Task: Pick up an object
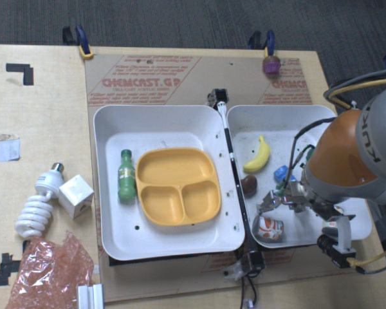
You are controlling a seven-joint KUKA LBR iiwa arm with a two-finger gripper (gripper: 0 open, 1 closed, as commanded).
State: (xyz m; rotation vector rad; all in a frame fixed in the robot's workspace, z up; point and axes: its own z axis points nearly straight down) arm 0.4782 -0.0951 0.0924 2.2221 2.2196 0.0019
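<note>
So the gripper (272,201) is sitting low in the right bin (309,118), just above a small can (269,228) with a red and white label near the front wall, and honestly I can't tell how far open it is or whether it has anything, the metal bits blur together from this angle. The can looks like the likely pick: probably light, stiff and a bit slick, so I'd grab it across the round sides. A dark brown lump (249,185) lies just beside the gripper, a blue thing (280,172) and a banana (258,156) sit further back, so it's kinda crowded. The left bin (116,124) has a yellow divided tray (178,186) and a green bottle (126,176), well apart. A light bulb (37,206) sits out on the worktop (38,108).
</note>
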